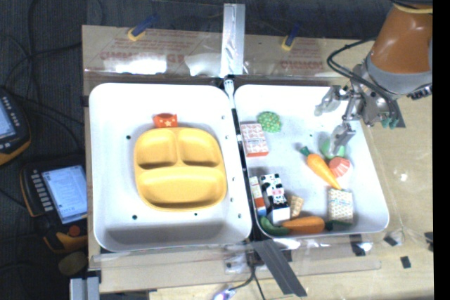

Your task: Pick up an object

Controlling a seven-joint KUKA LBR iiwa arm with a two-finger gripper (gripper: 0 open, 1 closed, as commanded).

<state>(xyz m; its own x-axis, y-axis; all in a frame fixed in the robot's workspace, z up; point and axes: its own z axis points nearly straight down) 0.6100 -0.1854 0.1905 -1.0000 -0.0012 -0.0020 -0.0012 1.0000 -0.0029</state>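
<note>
While the gripper (342, 131) is lowered over the right bin (373, 218), nothing is seen between its parted fingers; the carrot (322, 169), just beside, remains to be lifted.

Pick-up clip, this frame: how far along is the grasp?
Early stage. Done: the gripper has been brought over the right bin, low near its far right side. In hand: nothing visible between its fingers; it sits just above the carrot and a small red piece. Left: closing on an object and lifting it. The yellow tray lies in the left bin.
</note>
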